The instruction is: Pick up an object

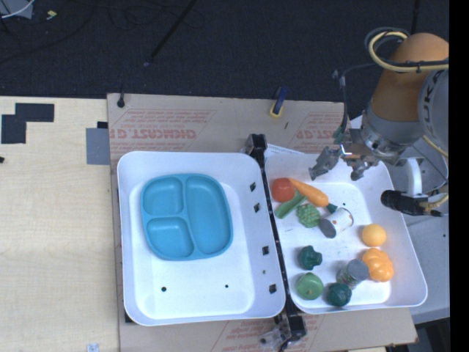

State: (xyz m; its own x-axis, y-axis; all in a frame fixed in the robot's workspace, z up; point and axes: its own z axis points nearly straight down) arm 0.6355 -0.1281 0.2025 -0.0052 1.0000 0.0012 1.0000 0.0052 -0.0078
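Worktop [51,218]: pale wood at the left, with a cardboard sheet [190,127] under both bins.
Arm [407,86]: grey with an orange band, reaching in from the right above the right bin's far edge.
Left bin [139,284]: white, shallow, holding a blue divided plate [186,217] toward its far left.
Right bin [407,281]: white, touching the left bin along a black clip strip.
Gripper [342,167]: fingers spread apart and holding nothing, poised over the far rim of the right bin, just beyond the carrot.
Carrot [311,192]: orange, lying slantwise near the bin's far left, between the tomato and the gripper.
Tomato [283,189]: red, just beside the carrot's thick end.
Green vegetables [299,211]: a long green piece and a knobbly one, just below the carrot.
Orange ball [373,235]: near the right wall, apart from the rest.
Orange pepper [378,264]: below the ball, touching a grey cup [355,271].
Green pieces [310,285]: three dark and light green items clustered at the near edge.
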